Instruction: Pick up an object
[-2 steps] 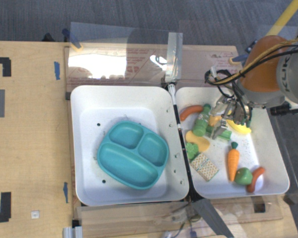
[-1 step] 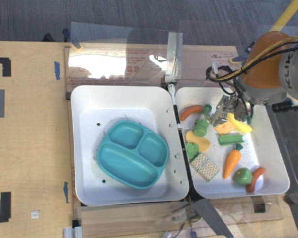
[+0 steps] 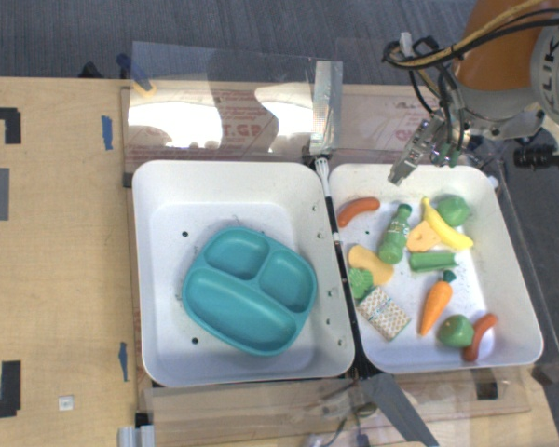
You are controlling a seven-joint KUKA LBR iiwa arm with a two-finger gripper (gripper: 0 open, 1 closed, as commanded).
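Left bin (image 3: 158, 212) holding teal divided plate (image 3: 250, 290); right bin (image 3: 514, 324) holding toy food; pincer (image 3: 412, 161) hovering, grip state unclear.

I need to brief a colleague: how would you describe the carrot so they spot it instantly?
Look in the right bin, crowded with toy food. Near its lower middle lies the carrot, slanted, leafy end up. It is the bin's only orange cone with a green top, between the checkered block and a green ball.
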